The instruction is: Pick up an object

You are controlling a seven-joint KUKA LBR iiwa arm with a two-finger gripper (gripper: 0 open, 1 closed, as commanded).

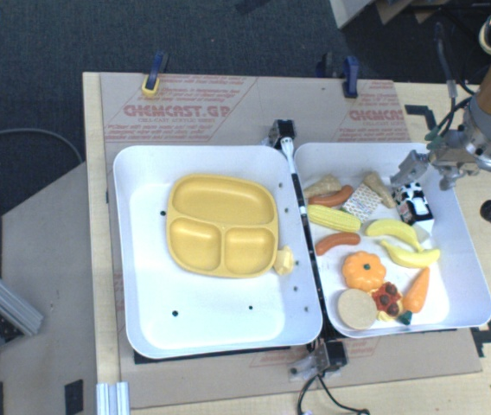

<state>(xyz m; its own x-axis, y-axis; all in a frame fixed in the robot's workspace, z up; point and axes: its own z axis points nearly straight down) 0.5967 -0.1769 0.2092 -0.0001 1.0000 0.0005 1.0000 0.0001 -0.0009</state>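
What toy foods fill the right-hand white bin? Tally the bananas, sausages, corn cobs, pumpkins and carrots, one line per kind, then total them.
Yellow plastic toy bananas: 2
Red toy sausages: 2
Yellow toy corn cob: 1
Round orange toy pumpkin: 1
Orange toy carrot: 1
Total: 7

Right white bin (475, 266) is crowded: yellow corn cob (334, 219), orange pumpkin (365, 271), yellow bananas (404, 240) and orange carrot (416, 290) packed close, little room between. Left white bin (133, 258) holds a yellow divided plate (222, 225) in its upper half; bare floor runs wide along its lower edge.
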